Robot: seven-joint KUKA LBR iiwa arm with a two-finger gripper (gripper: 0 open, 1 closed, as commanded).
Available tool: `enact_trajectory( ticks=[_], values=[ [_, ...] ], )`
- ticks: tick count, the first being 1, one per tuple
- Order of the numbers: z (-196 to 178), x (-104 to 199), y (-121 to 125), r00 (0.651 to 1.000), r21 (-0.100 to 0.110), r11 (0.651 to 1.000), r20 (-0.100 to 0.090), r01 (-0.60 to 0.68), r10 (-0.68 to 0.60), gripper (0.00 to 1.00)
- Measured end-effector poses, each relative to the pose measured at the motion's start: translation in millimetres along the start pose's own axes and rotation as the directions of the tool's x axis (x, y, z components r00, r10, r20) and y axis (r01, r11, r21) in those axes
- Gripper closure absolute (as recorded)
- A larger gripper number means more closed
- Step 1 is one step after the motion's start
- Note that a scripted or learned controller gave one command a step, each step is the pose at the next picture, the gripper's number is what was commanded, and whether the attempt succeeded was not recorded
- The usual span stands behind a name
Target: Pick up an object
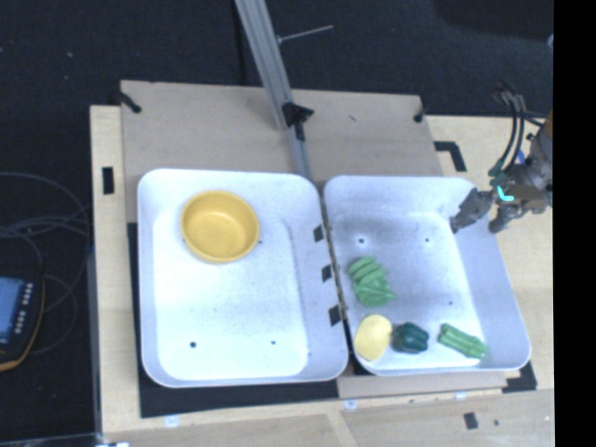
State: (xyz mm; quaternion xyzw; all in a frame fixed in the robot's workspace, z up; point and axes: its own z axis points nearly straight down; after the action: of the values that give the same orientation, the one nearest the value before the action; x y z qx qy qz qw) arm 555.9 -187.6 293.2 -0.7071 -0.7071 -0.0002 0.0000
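White plastic walls frame both shallow bins, and from my seat the right bin is where the work is: a ribbed light-green vegetable-shaped toy lies near its middle left, and along the lower edge sit a pale yellow rounded toy, a dark green pepper-like toy just beside it, and a bright green elongated toy toward the lower right corner. The left bin carries a yellow round bowl in its upper part. My claw hangs at the upper right rim of the right bin, at the right of the frame, with its two dark fingers spread apart and nothing between them. I judge the reach has not yet begun its descent. Every candidate lies down and to the left of the claw in the frame; the ribbed green toy looks the nearest and stands apart from the others, its long axis running roughly from upper left to lower right, so I would want the fingers set across that axis. The three toys along the lower edge are crowded, which I think makes a clean grip riskier there. No brand, label or writing is legible on the toys, the bins or the wooden surface; a small device with a blue screen at the left edge is too blurred to read.
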Motion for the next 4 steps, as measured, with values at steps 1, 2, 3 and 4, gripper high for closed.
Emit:
enact_trajectory(
  ticks=[1, 2, 3, 4],
  values=[
    [0.1, 0.0, 0.0, 1.000, 0.000, 1.000, 0.000, 0.000, 0.000, 0.00],
    [42.1, 1.0, -3.3, 1.000, 0.003, 1.000, 0.000, -0.001, 0.001, 0.00],
    [86.2, 2.2, 2.2, 1.000, 0.003, 1.000, 0.000, -0.001, 0.001, 0.00],
    [140.5, 11.7, 2.8, 1.000, 0.005, 1.000, 0.000, -0.001, 0.001, 0.00]
  ],
)
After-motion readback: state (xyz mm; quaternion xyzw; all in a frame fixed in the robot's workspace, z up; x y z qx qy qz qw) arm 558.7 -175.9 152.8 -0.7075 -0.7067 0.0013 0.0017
